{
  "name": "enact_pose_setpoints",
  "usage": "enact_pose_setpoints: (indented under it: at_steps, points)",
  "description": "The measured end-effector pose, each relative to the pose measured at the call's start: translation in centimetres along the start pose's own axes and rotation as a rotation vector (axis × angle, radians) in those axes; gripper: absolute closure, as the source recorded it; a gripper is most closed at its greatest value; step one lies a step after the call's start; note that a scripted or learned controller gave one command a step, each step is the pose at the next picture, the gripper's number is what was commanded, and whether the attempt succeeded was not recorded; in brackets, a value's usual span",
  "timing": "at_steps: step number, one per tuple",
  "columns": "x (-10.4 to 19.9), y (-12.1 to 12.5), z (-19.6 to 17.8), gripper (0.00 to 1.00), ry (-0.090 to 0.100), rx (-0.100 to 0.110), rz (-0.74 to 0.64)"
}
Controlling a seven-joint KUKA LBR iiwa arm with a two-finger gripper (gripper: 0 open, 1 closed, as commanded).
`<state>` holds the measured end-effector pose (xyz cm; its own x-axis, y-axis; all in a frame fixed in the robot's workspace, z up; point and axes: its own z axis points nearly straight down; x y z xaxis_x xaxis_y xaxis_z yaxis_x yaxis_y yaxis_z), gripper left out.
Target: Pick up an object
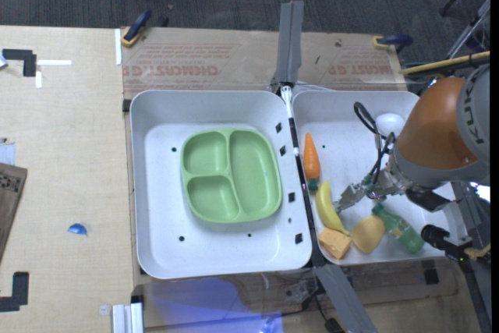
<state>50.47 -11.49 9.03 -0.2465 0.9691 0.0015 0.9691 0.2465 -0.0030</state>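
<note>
Approach step: gripper [352,196] low in the right bin [343,107], jaws parted and empty beside the banana [327,207]. Next: centre over banana, close.

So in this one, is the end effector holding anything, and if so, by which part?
Cannot be told. The end effector is low in the right bin, beside the banana, but the view does not show anything between its tips.

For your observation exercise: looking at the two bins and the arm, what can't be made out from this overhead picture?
- Gripper: too small and blurred in the camera view to tell its finger state.
- Green object: partly covered by the arm, identity unclear.
- White round object: the arm hides part of it.
- Right bin: its far side lies under the arm.
</note>
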Motion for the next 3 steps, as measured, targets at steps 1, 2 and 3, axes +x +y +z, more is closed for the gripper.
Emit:
enact_pose_setpoints:
  at_steps: [1,2,3]
  points:
    - [-4.3,9.1,-0.1,0.00,-0.003,-0.002,0.093]
    - [0.1,1.9,0.0,0.00,-0.001,0.000,0.050]
    - [-0.1,7.3,0.0,0.00,-0.002,-0.001,0.201]
